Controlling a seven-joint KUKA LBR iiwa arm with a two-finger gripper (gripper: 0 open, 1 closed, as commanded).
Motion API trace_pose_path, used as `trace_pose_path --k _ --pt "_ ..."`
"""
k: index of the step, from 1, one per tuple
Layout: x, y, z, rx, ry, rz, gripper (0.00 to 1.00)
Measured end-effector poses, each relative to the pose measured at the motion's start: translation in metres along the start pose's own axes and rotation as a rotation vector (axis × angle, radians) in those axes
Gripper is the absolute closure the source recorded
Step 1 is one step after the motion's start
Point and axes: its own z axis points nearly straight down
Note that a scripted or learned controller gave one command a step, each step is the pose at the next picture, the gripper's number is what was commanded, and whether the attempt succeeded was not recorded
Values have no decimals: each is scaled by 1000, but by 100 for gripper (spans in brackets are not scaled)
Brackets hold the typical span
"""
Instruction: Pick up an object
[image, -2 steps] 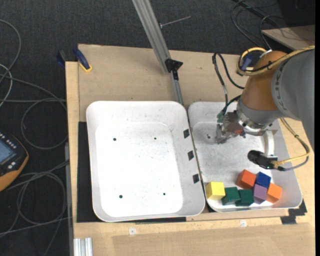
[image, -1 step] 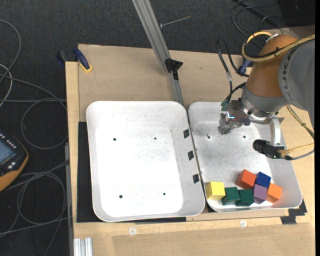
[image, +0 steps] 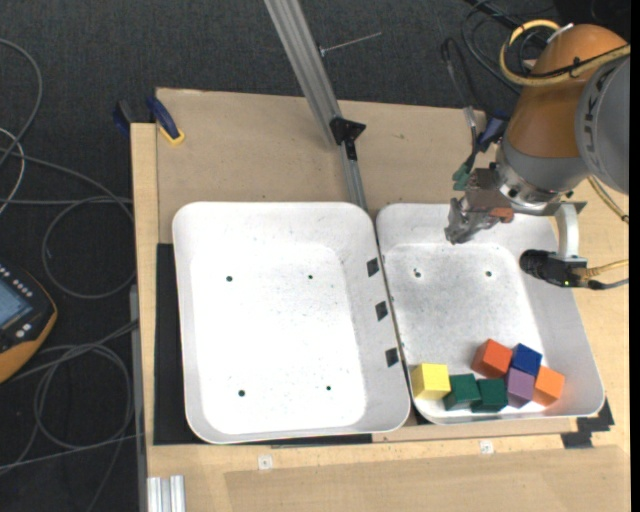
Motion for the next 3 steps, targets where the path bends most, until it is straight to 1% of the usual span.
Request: trace_pose_path --k 1,2,3 --pt "0 2 -33 3 0 1 100" --pt "57 -9 -42 8 4 -4 100" --pt "118 -22 -32 11 4 -5 100"
